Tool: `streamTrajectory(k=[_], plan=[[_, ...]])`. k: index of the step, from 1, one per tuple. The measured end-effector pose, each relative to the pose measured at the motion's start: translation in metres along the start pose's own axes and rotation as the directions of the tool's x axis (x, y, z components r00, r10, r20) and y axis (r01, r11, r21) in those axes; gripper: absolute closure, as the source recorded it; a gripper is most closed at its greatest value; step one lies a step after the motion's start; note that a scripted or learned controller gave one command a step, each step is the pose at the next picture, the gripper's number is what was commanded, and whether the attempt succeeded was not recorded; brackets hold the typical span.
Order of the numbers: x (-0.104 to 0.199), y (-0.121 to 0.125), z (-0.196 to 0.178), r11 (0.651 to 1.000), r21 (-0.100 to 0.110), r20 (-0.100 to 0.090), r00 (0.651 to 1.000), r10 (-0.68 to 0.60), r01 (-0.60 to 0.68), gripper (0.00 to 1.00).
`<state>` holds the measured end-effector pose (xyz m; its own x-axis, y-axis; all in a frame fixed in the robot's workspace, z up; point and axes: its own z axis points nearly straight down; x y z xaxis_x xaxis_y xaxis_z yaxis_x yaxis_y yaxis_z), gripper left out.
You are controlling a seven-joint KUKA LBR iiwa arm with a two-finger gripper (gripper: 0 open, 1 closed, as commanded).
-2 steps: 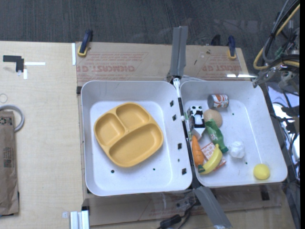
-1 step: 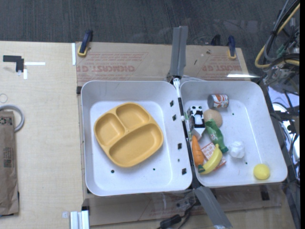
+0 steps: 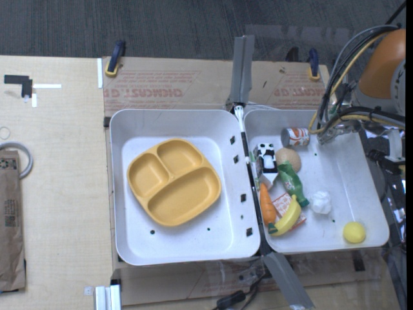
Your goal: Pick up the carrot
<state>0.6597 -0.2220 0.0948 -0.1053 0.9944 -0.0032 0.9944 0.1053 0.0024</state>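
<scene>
Orange carrot (image 3: 266,203) lies against the right bin's (image 3: 371,179) left wall, long axis running near-to-far — a banana (image 3: 288,217) touches its near end, a green packet (image 3: 293,185) just beside. Gripper's state — cannot tell.

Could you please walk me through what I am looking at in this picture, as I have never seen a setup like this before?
A single camera fixed above a bench looks down at a slant on two shallow white bins. The left bin holds a yellow divided plate. The right bin holds small toy foods: the carrot lying along the bin's left wall, a banana beside it, a yellow ball, a small can and a few other items. At the right edge is the robot arm, grey with an orange band and bundled cables. Its job is to pick up the carrot, which lies in the bin, not lifted.
</scene>
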Motion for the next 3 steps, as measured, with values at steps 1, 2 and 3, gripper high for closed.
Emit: streamTrajectory(k=[1, 2, 3], plan=[[0.0, 0.0, -0.03, 0.961, -0.002, 0.0, 0.961, -0.275, 0.275, 1.0], [0.0, 0.0, -0.016, 0.779, -0.002, 0.0, 0.779, -0.627, 0.627, 1.0], [0.001, -0.009, -0.038, 0.968, 0.0, -0.001, 0.968, -0.25, 0.25, 1.0]])
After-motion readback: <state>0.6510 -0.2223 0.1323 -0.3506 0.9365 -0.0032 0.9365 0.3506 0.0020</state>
